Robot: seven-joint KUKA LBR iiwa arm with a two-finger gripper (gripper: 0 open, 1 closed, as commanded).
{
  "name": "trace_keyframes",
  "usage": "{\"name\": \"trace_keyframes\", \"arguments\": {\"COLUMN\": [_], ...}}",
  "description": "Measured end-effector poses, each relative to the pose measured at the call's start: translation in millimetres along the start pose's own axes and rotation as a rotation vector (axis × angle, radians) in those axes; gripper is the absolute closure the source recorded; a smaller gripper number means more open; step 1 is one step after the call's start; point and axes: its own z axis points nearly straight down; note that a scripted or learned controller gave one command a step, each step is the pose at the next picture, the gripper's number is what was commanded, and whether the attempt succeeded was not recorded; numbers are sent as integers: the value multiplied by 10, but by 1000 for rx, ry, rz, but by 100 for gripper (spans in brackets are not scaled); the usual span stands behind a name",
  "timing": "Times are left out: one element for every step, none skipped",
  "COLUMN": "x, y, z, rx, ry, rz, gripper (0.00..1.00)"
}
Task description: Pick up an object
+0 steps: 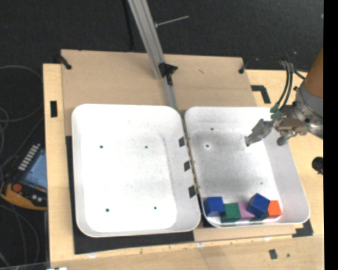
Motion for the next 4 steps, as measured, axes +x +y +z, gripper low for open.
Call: {"name": "trace_keyframes", "arguments": {"x": [-104, 208, 556, 987], "y": [-97, -511, -546, -551], "z": [1253, 854, 524, 618], "rx": [10, 1, -3, 1], "ry": [1, 2, 0, 2], "rz": [1, -4, -7, -7], "gripper": [0, 0, 0, 0]}}
